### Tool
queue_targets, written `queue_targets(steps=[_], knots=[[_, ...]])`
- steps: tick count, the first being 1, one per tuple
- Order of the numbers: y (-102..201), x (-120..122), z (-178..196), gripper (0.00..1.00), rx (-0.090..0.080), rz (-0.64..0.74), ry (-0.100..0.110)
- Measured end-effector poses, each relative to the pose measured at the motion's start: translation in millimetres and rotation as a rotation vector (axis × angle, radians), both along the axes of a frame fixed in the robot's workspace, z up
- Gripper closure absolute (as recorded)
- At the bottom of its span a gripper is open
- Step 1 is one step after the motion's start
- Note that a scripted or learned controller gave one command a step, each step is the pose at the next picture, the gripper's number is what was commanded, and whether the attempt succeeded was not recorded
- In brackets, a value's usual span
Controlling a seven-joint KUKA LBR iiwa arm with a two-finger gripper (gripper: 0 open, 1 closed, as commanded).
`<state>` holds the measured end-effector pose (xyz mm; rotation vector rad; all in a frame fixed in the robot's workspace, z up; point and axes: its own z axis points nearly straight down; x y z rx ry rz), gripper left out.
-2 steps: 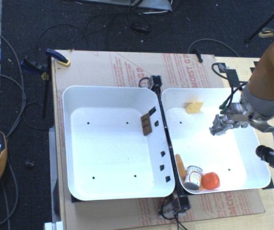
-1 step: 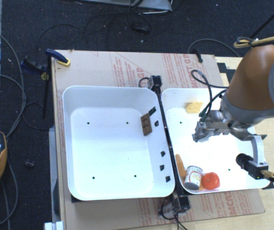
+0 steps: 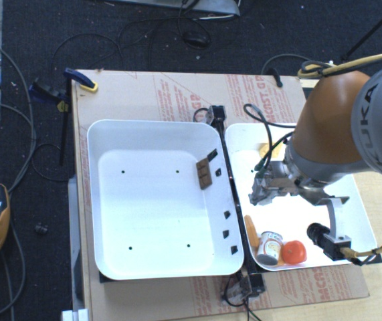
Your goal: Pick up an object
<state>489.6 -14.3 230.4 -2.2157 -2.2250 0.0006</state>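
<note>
Arm: the grey KUKA arm with its orange band reaches in from the right and hangs over the right bin [image 3: 361, 209].
Gripper: the gripper [image 3: 264, 191] points down into the middle of the right bin, near its left wall.
Jaws: I cannot tell their state, because the wrist covers them from above; nothing is visible between them.
Objects to pick: a small can [image 3: 269, 246] with a printed label, a red tomato-like ball [image 3: 294, 252] and an orange carrot-like stick [image 3: 250, 231] lie together in the near left corner of the right bin.
Key relation: all three lie toward the near edge from the gripper, close but apart from it. The carrot-like stick is the nearest one, and its long axis runs roughly along the left wall of the bin.
Other bin: the left bin [image 3: 104, 199] holds a small brown block [image 3: 204, 174] by its right wall.
Hidden: a yellow thing [image 3: 265, 150] shows a little beside the arm, too covered to name. The arm also covers the far part of the right bin.
Judgement: the next move probably needs a short shift toward the near corner before going down.
</note>
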Motion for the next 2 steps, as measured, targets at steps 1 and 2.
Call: queue_targets(steps=[1,2], knots=[[53.8,1.7,9.8,1.0,0.0,0.001,-0.001],[101.4,-2.6,12.7,1.0,0.0,0.0,-0.001]])
